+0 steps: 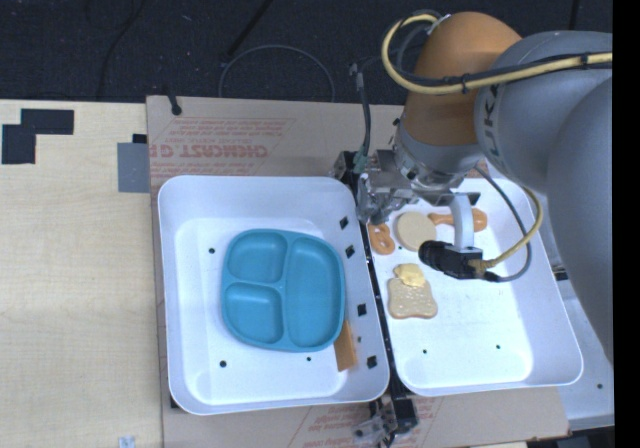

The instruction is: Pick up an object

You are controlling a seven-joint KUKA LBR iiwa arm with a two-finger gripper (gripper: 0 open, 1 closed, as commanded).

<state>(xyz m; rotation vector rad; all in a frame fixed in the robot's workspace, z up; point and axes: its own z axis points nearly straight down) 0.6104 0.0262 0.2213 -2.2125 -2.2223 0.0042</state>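
At the upper edge of the right bin (560,356), right of frame centre, the jaws (385,198) hang over food pieces; their opening cannot be told. A toast slice (411,298) lies just below. A blue divided plate (282,289) fills the left bin (190,236).

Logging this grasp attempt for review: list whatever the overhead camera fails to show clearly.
- Gripper: its fingers are masked by the wrist above, so open or shut is unclear.
- Round tan piece: its upper edge is hidden under the arm.
- Small orange piece: too small to identify.
- Right bin: its upper part is covered by the arm.
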